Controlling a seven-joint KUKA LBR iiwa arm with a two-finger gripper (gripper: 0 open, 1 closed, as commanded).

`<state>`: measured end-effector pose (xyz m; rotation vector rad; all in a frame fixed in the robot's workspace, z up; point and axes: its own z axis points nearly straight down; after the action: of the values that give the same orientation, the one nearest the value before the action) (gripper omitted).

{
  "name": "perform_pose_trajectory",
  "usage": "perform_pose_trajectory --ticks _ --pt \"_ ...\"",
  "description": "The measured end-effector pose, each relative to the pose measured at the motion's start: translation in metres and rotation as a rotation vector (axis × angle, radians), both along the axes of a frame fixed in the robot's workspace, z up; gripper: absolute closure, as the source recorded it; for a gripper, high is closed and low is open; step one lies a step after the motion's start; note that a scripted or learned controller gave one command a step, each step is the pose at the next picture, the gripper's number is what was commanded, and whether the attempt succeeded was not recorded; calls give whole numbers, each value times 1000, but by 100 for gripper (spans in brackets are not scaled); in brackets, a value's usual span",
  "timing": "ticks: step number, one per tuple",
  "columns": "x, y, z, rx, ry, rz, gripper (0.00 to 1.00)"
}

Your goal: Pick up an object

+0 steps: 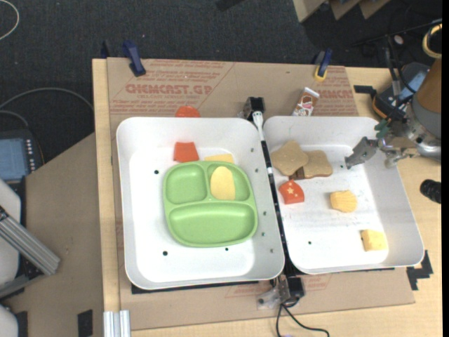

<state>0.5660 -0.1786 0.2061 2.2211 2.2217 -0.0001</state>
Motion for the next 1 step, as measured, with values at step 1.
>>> perform_pose_trajectory --ticks 1 --pt "-9 -2 -128 2 6 -1 0"
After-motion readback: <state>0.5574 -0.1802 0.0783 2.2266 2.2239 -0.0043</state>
